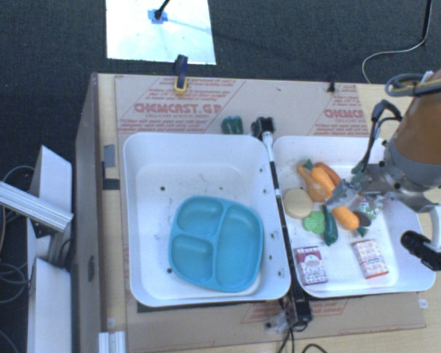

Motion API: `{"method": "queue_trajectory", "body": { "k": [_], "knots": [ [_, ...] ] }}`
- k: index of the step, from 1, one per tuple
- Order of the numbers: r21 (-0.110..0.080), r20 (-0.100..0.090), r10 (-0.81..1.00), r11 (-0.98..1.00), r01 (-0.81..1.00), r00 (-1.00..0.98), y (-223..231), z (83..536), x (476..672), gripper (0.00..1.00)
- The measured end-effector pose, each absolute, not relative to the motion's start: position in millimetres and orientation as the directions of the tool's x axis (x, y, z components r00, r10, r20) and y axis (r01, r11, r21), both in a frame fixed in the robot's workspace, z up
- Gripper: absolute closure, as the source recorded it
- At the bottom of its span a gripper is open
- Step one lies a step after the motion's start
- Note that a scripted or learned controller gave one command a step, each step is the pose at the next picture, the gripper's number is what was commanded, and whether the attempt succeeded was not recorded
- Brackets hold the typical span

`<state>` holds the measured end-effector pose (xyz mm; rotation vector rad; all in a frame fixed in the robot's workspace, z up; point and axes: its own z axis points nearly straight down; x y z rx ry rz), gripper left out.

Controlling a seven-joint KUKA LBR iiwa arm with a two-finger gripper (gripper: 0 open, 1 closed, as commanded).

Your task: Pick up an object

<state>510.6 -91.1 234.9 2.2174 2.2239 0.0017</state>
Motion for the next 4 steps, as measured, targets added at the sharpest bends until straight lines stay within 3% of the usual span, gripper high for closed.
{"method": "queue_trajectory", "body": {
  "k": [1, 2, 3, 4],
  "knots": [
    [-0.001, 0.0, 1.0, 0.001, 1.0, -0.001, -119.8, 149.6, 547.6, 0.0],
    [0.001, 0.0, 1.0, 0.001, 1.0, -0.001, -95.6, 84.0, 532.5, 0.0],
    [0.002, 0.0, 1.0, 0.001, 1.0, -0.001, -95.5, 94.3, 533.2, 1.0],
    [0.002, 0.001, 1.0, 0.001, 1.0, -0.001, -95.5, 94.2, 533.1, 0.0]
  ]
}}
